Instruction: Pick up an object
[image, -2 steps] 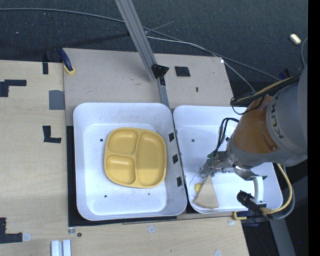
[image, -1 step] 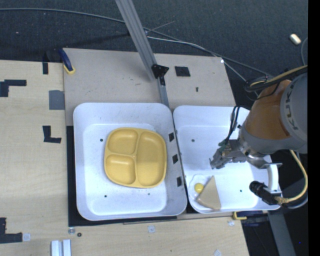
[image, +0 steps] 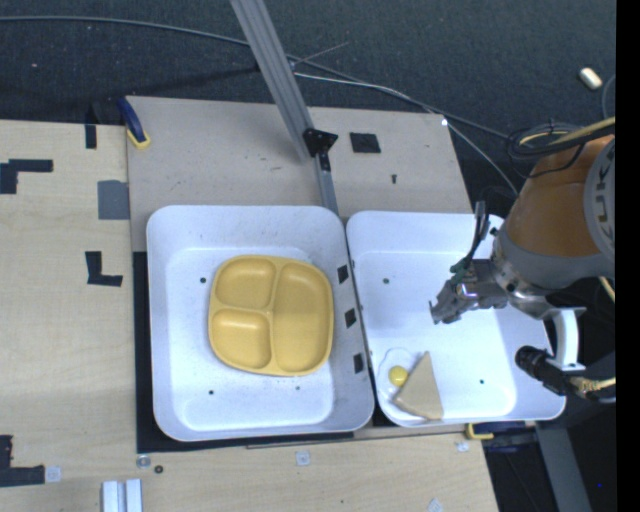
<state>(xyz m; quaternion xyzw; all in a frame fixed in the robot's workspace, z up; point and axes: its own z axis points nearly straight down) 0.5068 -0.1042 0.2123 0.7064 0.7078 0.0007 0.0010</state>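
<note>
A yellow three-compartment plate (image: 270, 314) lies in the middle of the left bin (image: 180, 260). In the right bin (image: 410, 250), at its front left corner, sit a tan wedge-shaped piece (image: 423, 389) and a small yellow ball (image: 398, 376), touching or nearly touching. My gripper (image: 446, 307) hangs over the right bin's middle right, up and to the right of the wedge, apart from it. Nothing shows between its tips.
A grey metal pole (image: 285, 90) slants down from the top to the gap between the bins. Cables (image: 400, 95) run across the dark floor behind the bench. A blue and yellow clamp (image: 132, 122) sits at the bench's back left corner.
</note>
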